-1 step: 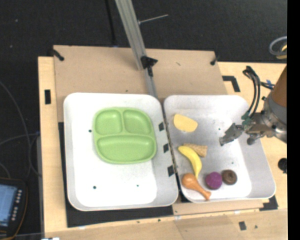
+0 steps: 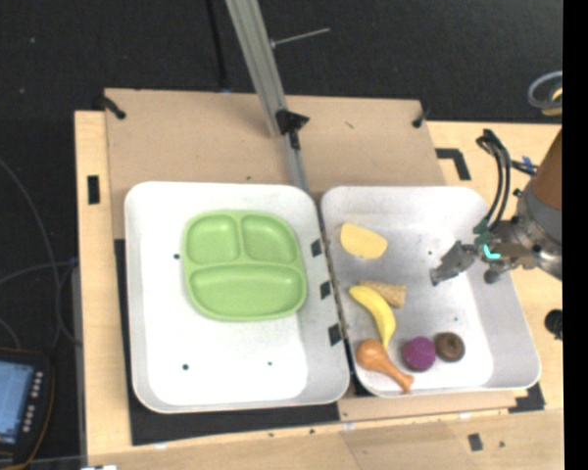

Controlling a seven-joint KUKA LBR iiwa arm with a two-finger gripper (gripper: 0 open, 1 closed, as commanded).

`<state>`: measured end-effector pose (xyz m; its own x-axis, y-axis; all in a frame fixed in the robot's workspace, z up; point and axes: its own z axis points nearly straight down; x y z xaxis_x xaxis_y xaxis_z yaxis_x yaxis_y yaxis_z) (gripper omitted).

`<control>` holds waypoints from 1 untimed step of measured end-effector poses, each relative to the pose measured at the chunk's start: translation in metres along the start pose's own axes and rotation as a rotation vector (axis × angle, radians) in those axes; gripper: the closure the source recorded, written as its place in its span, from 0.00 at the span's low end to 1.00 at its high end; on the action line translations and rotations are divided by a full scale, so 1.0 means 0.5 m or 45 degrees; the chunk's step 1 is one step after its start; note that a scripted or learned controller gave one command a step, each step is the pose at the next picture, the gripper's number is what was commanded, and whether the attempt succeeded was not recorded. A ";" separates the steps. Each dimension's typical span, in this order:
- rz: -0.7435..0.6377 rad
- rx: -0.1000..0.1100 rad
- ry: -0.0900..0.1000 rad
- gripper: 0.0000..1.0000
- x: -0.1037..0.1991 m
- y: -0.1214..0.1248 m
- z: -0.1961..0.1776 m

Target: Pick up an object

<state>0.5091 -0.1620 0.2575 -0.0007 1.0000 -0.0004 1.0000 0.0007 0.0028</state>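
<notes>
My gripper (image 2: 470,268) hangs over the right part of the right bin (image 2: 412,202), its fingers spread open with nothing between them. Left of it, in the same bin, lie a yellow wedge-shaped piece (image 2: 363,242), a banana (image 2: 373,311) with a tan cracker-like piece (image 2: 395,294) beside it, an orange pear-shaped toy (image 2: 382,361), a purple ball (image 2: 418,352) and a small brown doughnut (image 2: 450,346). The doughnut and the ball sit below and slightly left of the gripper, apart from it.
A green divided plate (image 2: 244,265) rests in the left bin (image 2: 157,360). A slanted metal pole (image 2: 260,57) rises behind the bins. Cables (image 2: 498,169) hang near the arm at the right edge.
</notes>
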 end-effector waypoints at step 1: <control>0.001 0.009 0.000 0.00 0.003 0.013 0.120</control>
<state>0.5158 -0.1606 0.1975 0.0004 1.0000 0.0000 1.0000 -0.0004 -0.0039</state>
